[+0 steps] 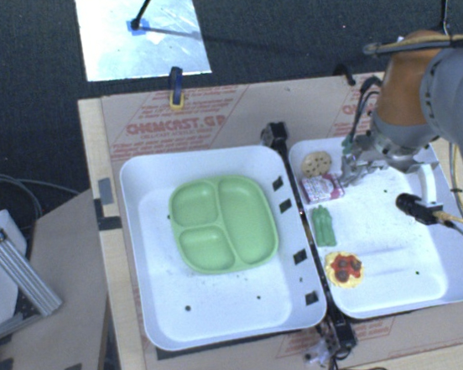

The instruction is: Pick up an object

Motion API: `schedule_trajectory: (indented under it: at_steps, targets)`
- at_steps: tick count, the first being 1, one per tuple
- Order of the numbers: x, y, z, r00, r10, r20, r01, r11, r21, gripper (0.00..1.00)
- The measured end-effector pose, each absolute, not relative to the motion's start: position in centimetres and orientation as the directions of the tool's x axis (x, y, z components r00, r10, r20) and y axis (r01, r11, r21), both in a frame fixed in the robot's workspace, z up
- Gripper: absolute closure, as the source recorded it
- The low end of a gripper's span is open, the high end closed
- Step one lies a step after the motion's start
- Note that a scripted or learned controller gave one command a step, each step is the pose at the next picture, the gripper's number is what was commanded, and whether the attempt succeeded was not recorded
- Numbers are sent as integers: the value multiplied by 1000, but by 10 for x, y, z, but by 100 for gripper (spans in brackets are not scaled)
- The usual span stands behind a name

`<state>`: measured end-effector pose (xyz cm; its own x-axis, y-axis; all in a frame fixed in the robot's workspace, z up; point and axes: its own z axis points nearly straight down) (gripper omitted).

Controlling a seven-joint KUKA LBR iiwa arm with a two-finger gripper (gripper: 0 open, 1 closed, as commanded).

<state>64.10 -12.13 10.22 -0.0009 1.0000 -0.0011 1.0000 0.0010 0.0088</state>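
- A pizza (345,268) is seen at 6 o'clock in the right bin (448,287), a pickle (323,225) above it.
- A pink packet (320,187) and cookie (317,163) lie at 11 o'clock.
- The gripper (350,171) is lowered beside the packet, likely for grasping; finger state cannot be told.
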Motion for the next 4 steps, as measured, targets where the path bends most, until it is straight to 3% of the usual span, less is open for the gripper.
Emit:
schedule_trajectory:
  at_steps: [1,2,3,4]
  targets:
    - [641,-121,101,-1,1000,-1,1000,1,7,0]
    - [671,-110,88,-7,1000,-1,1000,7,3,0]
    - [672,-110,101,-7,1000,1,1000,7,8,100]
    - [672,-110,100,-7,1000,0,1000,7,8,0]
